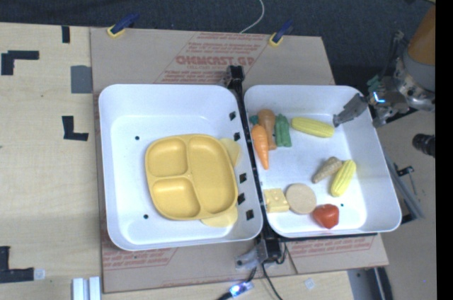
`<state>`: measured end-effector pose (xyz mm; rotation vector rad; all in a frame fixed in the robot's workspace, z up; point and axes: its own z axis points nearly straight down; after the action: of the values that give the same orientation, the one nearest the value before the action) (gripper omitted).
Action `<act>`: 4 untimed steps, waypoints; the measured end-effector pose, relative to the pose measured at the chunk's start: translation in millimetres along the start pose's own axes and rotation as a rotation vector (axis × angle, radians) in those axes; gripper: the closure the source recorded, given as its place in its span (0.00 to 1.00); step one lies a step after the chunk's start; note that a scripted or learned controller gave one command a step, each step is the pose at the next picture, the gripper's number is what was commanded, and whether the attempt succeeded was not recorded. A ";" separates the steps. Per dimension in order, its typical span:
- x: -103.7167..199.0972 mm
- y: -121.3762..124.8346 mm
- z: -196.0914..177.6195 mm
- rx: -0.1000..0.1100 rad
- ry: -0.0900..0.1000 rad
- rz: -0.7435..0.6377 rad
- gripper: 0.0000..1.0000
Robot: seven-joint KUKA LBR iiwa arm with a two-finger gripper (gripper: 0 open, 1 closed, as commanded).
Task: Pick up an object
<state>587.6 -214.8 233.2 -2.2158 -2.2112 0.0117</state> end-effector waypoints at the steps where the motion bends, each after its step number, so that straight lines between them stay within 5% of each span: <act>1: 0.4 2.6 -7.0 -0.012 -0.003 -0.003 0.00; 4: 8.4 20.3 148.3 -0.008 -0.003 -0.005 0.00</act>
<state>605.9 -206.0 84.6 -2.2159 -2.2225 0.0058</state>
